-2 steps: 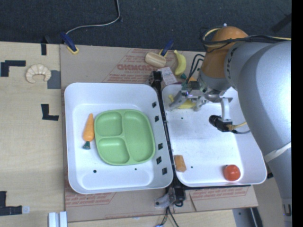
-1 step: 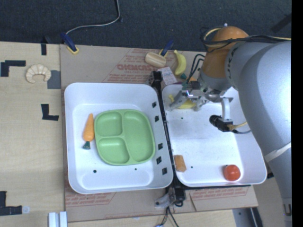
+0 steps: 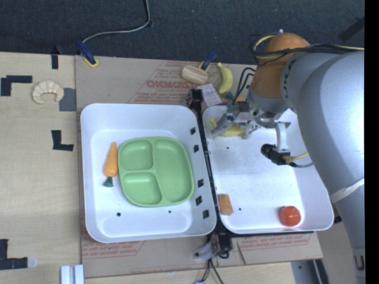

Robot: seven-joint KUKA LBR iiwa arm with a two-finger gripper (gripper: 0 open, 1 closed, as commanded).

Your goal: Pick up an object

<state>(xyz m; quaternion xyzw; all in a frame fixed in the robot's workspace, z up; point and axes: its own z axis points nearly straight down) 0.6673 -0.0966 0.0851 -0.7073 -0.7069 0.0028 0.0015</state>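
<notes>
Counting two white bins: left bin [image 3: 95, 158] holds one green divided plate [image 3: 156, 171] and one carrot [image 3: 111, 160] at its 9 o'clock; right bin [image 3: 308, 188] holds one tomato [image 3: 289, 216] at 5 o'clock, one orange chunk [image 3: 225, 204] at 7. Arm [image 3: 320, 99] reaches from 3 o'clock, gripper [image 3: 232, 125] low at right bin's 11 o'clock over something yellow [image 3: 235, 132], mostly hidden. Gripper opening: can't tell. Banana [image 3: 225, 78], bread roll [image 3: 194, 74], croissant [image 3: 48, 91] on tabletop [image 3: 35, 188].
</notes>
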